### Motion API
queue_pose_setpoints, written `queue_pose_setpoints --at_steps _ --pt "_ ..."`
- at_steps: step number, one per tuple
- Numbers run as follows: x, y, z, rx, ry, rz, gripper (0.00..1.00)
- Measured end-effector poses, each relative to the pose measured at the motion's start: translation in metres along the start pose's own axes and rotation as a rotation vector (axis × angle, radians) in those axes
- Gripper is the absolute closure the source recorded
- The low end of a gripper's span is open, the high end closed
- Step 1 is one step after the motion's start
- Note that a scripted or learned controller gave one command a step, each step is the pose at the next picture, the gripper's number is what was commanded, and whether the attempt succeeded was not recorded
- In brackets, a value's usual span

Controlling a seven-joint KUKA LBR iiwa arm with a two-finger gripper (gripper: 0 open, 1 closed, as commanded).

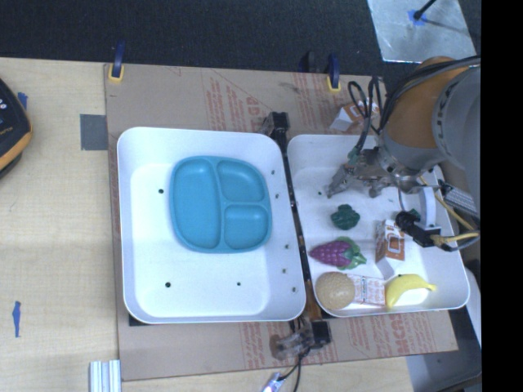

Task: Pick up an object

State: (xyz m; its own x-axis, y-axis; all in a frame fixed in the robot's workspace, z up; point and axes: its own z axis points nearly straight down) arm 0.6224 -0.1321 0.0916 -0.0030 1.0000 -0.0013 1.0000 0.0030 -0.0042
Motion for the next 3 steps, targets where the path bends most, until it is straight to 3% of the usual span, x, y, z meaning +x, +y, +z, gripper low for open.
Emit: queue_pose_setpoints --at_steps 1,2,3 --pt "-0.013 -0.067 0.000 0.000 0.000 -0.002 0.00" --pt "-0.014 -0.067 -0.010 0.001 -0.001 -0.005 1.00" --pt "0.021 -0.036 -0.122 -0.004 0.001 -0.002 1.00"
